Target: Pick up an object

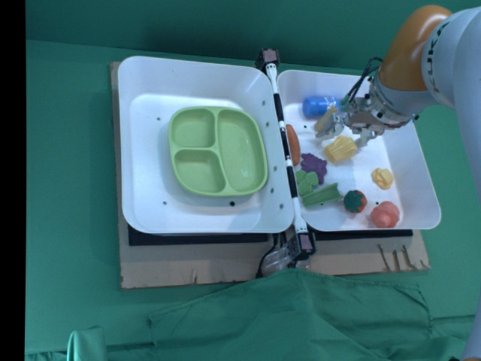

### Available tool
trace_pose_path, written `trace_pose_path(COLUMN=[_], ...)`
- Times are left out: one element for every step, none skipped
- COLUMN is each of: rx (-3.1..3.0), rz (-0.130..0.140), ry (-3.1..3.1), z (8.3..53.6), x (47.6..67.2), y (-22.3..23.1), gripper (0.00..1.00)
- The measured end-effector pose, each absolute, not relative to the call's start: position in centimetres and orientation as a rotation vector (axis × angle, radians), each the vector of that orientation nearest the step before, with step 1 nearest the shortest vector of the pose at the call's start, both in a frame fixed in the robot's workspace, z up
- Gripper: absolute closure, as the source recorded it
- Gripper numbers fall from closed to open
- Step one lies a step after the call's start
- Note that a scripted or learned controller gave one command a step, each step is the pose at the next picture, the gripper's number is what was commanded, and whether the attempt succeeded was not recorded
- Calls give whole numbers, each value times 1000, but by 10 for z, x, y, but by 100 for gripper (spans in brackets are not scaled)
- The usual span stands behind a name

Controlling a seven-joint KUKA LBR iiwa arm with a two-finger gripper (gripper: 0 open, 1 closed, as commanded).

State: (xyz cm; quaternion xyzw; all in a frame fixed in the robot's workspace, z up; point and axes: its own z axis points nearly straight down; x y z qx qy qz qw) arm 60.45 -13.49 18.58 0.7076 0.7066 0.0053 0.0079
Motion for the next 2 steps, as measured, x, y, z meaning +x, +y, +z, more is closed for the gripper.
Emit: trace_pose_path(rx=[2222, 2221], rz=[3, 8], ry=[2218, 2210], z=[192, 205], x=[592, 594], y=[-120, -122], gripper=[0, 100])
